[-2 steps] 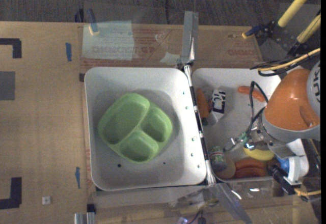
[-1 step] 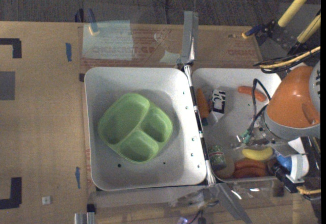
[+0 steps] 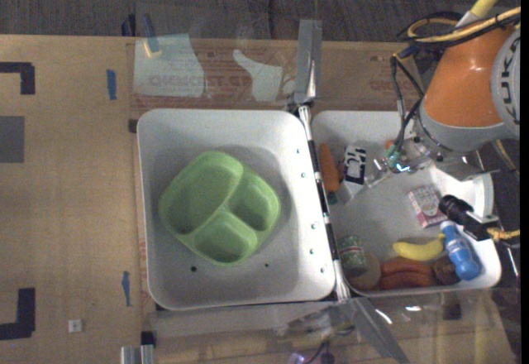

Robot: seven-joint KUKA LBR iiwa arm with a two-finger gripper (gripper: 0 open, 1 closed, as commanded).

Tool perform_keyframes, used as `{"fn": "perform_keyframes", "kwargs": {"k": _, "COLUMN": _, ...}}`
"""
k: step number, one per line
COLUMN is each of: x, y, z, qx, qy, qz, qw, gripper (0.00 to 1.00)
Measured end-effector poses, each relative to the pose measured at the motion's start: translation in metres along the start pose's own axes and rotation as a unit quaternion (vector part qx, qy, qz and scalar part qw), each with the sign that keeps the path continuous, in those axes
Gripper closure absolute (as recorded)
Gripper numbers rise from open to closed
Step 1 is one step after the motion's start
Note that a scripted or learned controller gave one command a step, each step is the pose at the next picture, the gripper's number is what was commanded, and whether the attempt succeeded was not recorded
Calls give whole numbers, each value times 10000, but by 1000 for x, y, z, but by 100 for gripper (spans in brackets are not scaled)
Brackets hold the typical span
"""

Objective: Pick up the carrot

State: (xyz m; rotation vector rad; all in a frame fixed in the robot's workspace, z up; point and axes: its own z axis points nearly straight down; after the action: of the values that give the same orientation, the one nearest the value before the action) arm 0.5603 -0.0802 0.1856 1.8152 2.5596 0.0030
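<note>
slim orange carrot (image 3: 329, 168): right bin's left wall, mid-frame | two-finger gripper (image 3: 398, 159): right of carrot, apart | jaw state: cannot tell

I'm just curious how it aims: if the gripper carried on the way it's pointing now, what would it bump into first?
Probably the small black-and-white packet just left of the gripper, with the carrot right behind it by the bin's left wall. Depth is hard to judge from above.

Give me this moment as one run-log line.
carrot: right bin, against left wall, not held | gripper: above bin, right of carrot | divided green plate: left bin
</note>
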Motion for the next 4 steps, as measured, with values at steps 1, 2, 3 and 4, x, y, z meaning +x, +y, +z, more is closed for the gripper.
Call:
{"fn": "perform_keyframes", "kwargs": {"k": 1, "x": 15, "y": -28, "z": 1, "qx": 29, "qy": 12, "qz": 1433, "qw": 9897, "gripper": 100}}
{"fn": "perform_keyframes", "kwargs": {"k": 2, "x": -5, "y": -88, "z": -10, "qx": 30, "qy": 10, "qz": 1682, "qw": 9857, "gripper": 100}}
{"fn": "perform_keyframes", "kwargs": {"k": 3, "x": -6, "y": -87, "z": -20, "qx": 22, "qy": 8, "qz": 1687, "qw": 9857, "gripper": 100}}
{"fn": "perform_keyframes", "kwargs": {"k": 4, "x": -29, "y": -57, "z": -138, "qx": 10, "qy": -5, "qz": 1598, "qw": 9872, "gripper": 100}}
